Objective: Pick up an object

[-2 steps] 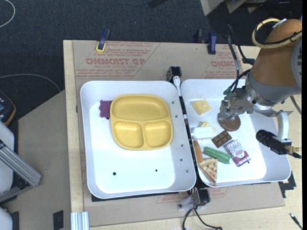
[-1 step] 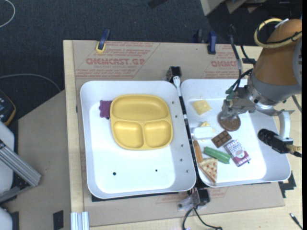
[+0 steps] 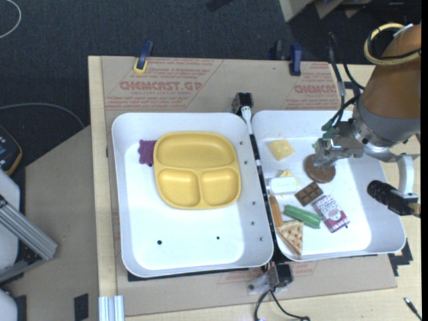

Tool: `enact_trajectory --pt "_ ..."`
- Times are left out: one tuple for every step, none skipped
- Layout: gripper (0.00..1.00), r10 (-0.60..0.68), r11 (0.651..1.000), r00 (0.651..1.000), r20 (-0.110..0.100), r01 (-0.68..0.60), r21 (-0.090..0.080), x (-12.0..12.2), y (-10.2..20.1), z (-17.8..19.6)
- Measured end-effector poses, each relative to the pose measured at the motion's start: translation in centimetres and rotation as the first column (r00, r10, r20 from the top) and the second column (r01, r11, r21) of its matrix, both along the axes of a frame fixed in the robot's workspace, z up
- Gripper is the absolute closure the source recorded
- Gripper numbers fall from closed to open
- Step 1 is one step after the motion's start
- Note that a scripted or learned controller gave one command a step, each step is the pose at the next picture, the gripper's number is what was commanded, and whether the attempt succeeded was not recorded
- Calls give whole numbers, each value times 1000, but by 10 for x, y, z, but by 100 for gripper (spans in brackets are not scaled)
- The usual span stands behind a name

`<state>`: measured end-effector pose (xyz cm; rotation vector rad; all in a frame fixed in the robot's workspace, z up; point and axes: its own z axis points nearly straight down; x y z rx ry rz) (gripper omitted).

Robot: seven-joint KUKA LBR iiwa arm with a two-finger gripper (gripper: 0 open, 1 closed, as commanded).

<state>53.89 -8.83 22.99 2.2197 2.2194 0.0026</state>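
Observation:
My gripper (image 3: 326,154) hangs over the upper middle of the right bin (image 3: 381,236), right above a round brown cookie (image 3: 321,172). Its tips seem to touch or hover just over the cookie. Below the cookie lie a brown chocolate square (image 3: 308,193), a maroon and white wrapped packet (image 3: 332,212), a green pickle-like piece (image 3: 301,214), a pizza slice (image 3: 291,236) and an orange hot dog (image 3: 274,208). A yellow cheese wedge (image 3: 281,149) and a pale piece (image 3: 285,180) sit to the cookie's left.
The left bin (image 3: 194,253) holds a yellow three-compartment plate (image 3: 197,168) with a purple item (image 3: 146,152) at its left rim. The grey and orange arm (image 3: 394,92) covers the right bin's upper right. A black part (image 3: 390,197) juts in at the right edge.

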Motion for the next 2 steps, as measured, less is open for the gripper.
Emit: enact_trajectory --pt "100 2 1000 1000 -2 -2 0 10 12 -11" --pt "100 -1 1000 1000 -4 1 0 8 6 -15"
